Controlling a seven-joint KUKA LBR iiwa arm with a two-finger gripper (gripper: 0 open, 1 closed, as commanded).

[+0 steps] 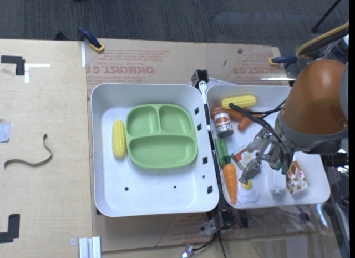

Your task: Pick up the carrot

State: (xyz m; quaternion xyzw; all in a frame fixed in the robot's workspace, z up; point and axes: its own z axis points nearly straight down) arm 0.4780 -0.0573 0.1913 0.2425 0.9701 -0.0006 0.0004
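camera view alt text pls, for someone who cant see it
The gripper hangs low in the right bin, just right of the carrot by the bin's left wall. The left bin holds a green divided plate beside a corn cob.

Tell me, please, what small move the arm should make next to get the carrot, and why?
Probably shift the gripper slightly toward the left bin and lower it. The carrot lies along the left wall of the right bin, just beside the gripper and not between its fingers, so it isn't held yet.

Grey arm (310,132), orange band, black cables.
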